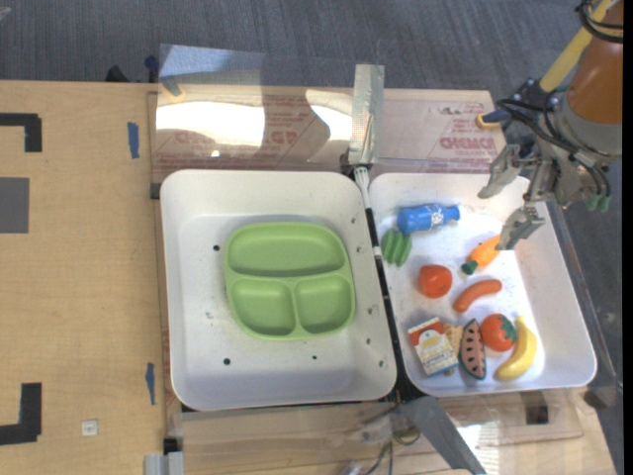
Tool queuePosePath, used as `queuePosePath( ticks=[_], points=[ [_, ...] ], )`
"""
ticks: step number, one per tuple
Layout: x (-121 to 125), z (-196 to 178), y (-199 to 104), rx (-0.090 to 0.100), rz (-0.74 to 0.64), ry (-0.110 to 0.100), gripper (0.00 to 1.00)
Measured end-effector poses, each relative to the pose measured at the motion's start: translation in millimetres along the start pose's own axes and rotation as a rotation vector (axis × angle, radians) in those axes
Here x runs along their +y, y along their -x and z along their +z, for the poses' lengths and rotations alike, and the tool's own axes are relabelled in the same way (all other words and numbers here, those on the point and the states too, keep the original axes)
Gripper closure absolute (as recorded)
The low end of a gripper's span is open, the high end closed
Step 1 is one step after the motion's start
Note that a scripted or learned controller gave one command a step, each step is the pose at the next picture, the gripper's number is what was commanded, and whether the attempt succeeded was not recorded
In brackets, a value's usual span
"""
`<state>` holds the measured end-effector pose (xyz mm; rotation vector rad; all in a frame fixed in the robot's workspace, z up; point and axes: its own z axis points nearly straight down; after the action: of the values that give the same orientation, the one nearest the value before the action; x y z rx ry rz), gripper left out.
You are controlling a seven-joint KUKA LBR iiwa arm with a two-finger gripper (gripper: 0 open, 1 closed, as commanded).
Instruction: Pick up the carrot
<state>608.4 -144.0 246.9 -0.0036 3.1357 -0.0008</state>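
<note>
Camera view, looking down on the counter (79,265) w/ two white bins side by side. Left bin (188,216) holds a green divided plate (290,277), three compartments, sitting roughly centre.

Right bin (564,295) has the clutter. The carrot (483,253) lies in the upper right part of that bin, orange body tilted w/ its green top at the lower left end. A blue bottle (427,217) lies up and left of it, a green pepper (397,247) by the divider wall. A tomato (434,280) and a sausage (477,293) sit just below the carrot. Near the front edge: a small carton (432,348), watermelon slice (474,348), a strawberry (497,332), banana (520,352).

Jaws (520,202) hang over the bin's upper right corner, spread apart, nothing between the fingers; lower finger tip (518,231) is just beside the carrot's upper end, can't tell if touching.
</note>
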Motion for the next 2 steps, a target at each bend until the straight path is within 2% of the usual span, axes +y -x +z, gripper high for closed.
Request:
queuePosePath(
  ticks=[1,2],
  points=[
    [-10.6,121.4,21.0,0.014,0.146,0.003,0.00],
    [-61.0,158.6,37.4,-0.003,0.215,-0.001,0.00]
  ],
)
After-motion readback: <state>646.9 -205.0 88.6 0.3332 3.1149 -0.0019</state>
